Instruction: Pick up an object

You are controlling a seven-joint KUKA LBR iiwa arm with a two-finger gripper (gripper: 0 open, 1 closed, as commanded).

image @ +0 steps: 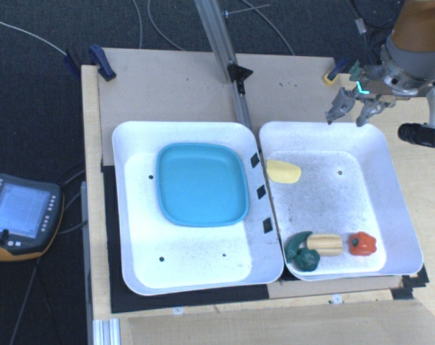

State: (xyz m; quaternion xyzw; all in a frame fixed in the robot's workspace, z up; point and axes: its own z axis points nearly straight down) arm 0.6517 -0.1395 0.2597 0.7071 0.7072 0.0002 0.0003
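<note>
Tool (351, 112): we see its fingers spread apart, holding nothing, above the far rim of the right bin (390, 164).
Candidates: we find a yellow piece (283, 171) near the divider; a green item (303, 251), a tan block (325, 244) and a red pepper (362, 244) crowd the near wall (likely slid there).
Left bin (131, 192): we note a blue plate (203, 184).

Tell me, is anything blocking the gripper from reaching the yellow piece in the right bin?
Nothing visible. The gripper hovers over the right bin's far rim, and bare bin floor lies between it and the yellow piece.
</note>
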